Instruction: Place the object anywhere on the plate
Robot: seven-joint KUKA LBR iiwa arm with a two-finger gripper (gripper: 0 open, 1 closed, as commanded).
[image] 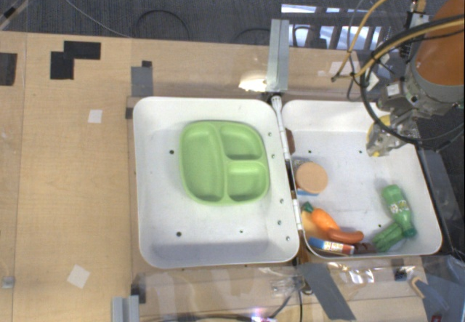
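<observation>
I hover my gripper (381,140) at three o'clock, grip unreadable; one green plate (222,161), two green bottles (397,202), one cookie (312,177).

You look down from a single fixed camera above the desk (65,190), tilted slightly, far enough back to frame both white bins (149,240) side by side, the arm (439,59) entering from your right.

Bright even overhead light, glare washed the shallow white left bin (156,168), soft shadows, slightly soft focus throughout
</observation>
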